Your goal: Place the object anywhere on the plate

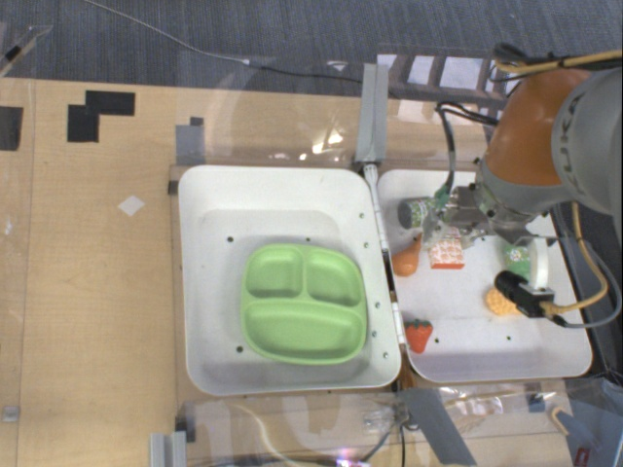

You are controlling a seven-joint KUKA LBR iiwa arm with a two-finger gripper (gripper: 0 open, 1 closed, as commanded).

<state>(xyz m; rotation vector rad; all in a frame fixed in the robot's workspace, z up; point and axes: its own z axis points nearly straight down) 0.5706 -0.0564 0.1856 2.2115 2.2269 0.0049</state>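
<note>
**Q.** Where is the tool (pixel 450 224), and what is its state?

**A.** It hangs over the right bin (pixel 467 358), well to the right of the green plate (pixel 304 305), just above a small red-and-white packet (pixel 447 252). Whether it is released or clenched cannot be told; the wrist hides it.

**Q.** Which object is meant, and how would it handle?

**A.** Probably the packet, lying nearest beneath the tool. It looks light, flat and thin, so likely awkward to lift; a grip across its short sides seems best.

**Q.** What else lies to the right of the plate?

**A.** One orange carrot-like piece (pixel 408 257) and one red strawberry-like piece (pixel 419 336), both close to the plate's bin; one green-labelled can (pixel 417 212); one green-and-white item (pixel 519 256); one yellow piece (pixel 500 304).

**Q.** Count of containers?

**A.** Two white bins on the surface (pixel 88 261); one plate, three compartments, lying in the left bin (pixel 209 222).
</note>
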